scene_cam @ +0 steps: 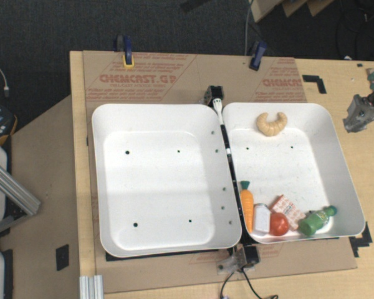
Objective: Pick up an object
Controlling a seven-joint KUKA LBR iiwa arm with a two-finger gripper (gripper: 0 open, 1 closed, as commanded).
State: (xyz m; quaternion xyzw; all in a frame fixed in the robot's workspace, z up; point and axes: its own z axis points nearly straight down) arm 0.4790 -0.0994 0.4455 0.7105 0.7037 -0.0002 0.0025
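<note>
The right bin [327, 161] holds several toy foods. A tan croissant [272, 123] lies near its far wall. Along the near wall sit an orange carrot [246, 201], a white block [261, 218], a red tomato [278, 224], a red-and-white packet [288, 207] and a green bottle [316, 222]. My grey gripper [360, 113] hangs at the view's right edge, beyond the right bin's far right corner and well apart from every object. Nothing shows in it.
The left bin [112, 167] sits beside the right one, the two joined by a black strip [227, 154]. Both rest on a brown cardboard sheet [174, 73] held by blue clamps [126, 50] at the back. A metal rail [12, 189] lies off the bench at left.
</note>
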